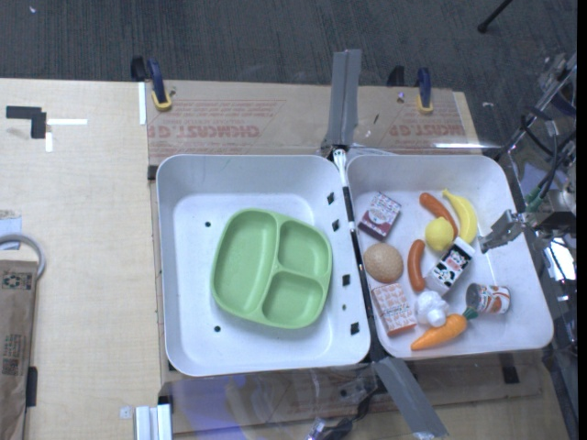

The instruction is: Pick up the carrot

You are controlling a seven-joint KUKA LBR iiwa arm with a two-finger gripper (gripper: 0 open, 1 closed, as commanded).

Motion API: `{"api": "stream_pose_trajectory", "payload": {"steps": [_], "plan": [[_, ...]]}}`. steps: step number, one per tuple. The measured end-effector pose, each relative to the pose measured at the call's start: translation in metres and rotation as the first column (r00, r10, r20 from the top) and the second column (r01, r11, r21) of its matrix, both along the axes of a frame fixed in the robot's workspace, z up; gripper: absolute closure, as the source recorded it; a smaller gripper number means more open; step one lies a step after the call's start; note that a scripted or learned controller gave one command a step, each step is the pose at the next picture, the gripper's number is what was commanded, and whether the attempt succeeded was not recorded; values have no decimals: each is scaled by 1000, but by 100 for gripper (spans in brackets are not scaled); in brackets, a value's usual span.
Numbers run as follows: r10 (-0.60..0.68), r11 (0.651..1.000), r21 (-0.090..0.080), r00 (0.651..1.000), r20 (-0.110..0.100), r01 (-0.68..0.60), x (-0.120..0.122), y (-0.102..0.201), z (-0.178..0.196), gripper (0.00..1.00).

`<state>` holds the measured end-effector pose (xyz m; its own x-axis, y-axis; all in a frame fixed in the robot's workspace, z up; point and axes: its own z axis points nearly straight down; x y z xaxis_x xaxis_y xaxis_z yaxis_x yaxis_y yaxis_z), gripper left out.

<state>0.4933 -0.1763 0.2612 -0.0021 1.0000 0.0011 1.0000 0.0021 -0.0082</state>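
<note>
The carrot (440,331), orange with a green top, lies near the front edge of the right bin (514,337). It points left, with its green end towards a small can (488,298). A white garlic-like piece (430,310) touches it from behind. My gripper (502,231) hangs over the right side of the right bin, above and to the right of the carrot and well apart from it. Nothing shows in its grasp.
The right bin also holds a banana (461,214), a lemon (439,234), two sausages (417,264), a milk carton (449,266), a bread roll (383,262) and two small boxes (393,307). A green divided plate (271,269) sits in the left bin (183,200).
</note>
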Motion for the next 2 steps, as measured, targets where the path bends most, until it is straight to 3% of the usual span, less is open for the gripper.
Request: {"api": "stream_pose_trajectory", "payload": {"steps": [1, 2], "plan": [[-164, 986, -3, 986, 2, 164, 51, 45, 28, 0], [-168, 986, -2, 986, -1, 168, 44, 57, -85, 0]]}}
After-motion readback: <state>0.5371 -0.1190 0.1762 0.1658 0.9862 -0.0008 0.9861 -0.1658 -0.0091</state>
